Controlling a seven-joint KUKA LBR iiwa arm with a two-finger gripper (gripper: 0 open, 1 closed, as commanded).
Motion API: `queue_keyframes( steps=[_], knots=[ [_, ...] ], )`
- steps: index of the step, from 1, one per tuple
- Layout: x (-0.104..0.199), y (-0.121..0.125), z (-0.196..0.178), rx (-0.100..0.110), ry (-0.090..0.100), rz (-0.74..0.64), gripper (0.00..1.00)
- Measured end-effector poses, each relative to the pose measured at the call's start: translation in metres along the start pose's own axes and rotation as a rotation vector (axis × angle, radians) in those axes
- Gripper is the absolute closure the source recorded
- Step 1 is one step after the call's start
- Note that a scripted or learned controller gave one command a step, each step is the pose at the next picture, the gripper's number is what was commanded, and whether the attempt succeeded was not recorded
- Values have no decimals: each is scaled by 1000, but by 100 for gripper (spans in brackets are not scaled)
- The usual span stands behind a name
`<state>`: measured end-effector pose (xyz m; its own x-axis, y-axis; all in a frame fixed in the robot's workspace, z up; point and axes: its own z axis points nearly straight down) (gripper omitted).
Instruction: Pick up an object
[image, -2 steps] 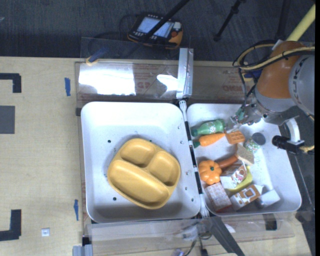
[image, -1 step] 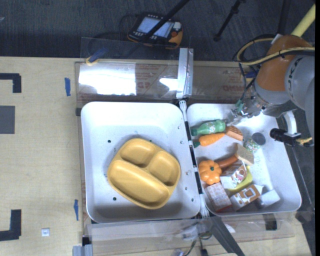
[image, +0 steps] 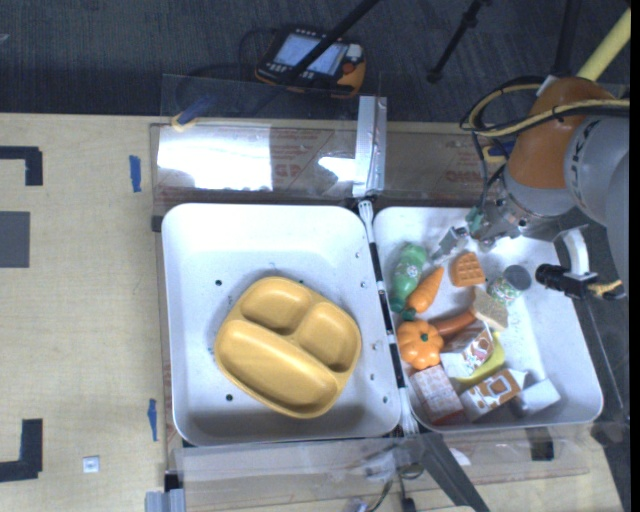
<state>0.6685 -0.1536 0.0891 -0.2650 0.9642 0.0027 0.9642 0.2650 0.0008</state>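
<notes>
The gripper (image: 478, 226) hung over the far edge of the right bin (image: 580, 385), near that bin's far middle, and from this slanted view I could not tell how far its fingers stood apart or whether anything lay between them. Just beside it, toward the bin's centre, lay a small orange waffle-like piece (image: 466, 269), and next to that a toy carrot (image: 428, 289) that I judged the likeliest target. The carrot rested in the bin's far-left part, leaning against a green vegetable toy (image: 407, 272), with its long axis running diagonally: thick end toward the far side, tip toward the near-left. It looked like light, stiff plastic with a smooth, tapering skin, so a grip across the thicker half, at right angles to the long axis, would probably slip least. A small pumpkin (image: 420, 343) and a heap of packaged toy foods (image: 480, 375) crowded the near-left of the same bin. The left bin (image: 190, 300) held a large yellow moulded tray (image: 288, 345) lying across its centre.
</notes>
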Motion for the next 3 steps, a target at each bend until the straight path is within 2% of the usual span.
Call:
queue_keyframes(
  steps=[1,2,3],
  knots=[
    [45,-14,4,0,-2,-14,0],
    [44,-12,-7,-6,-4,-13,100],
    [72,-110,2,-5,-5,-327,100]
  ],
)
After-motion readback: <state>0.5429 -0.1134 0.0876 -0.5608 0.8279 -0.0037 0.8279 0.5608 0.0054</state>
